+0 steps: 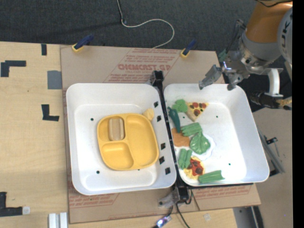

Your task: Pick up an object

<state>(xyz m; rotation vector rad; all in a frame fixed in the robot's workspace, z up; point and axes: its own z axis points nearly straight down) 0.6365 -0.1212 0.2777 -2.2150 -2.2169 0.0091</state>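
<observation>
Behind both bins [76,127], cardboard [142,65] carries mirrored, illegible red lettering

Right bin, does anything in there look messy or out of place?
Mildly. The toy food is heaped against the right bin's left wall, pieces overlapping, instead of spread out. A pizza slice lies at the top of the heap and a green piece lies at its lower end. Nothing looks broken.

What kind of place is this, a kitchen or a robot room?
Probably a robot test lab, not a kitchen. The food looks like toys, heaped in a white bin clamped onto cardboard, and a robot arm's open pincer hangs over it.
</observation>
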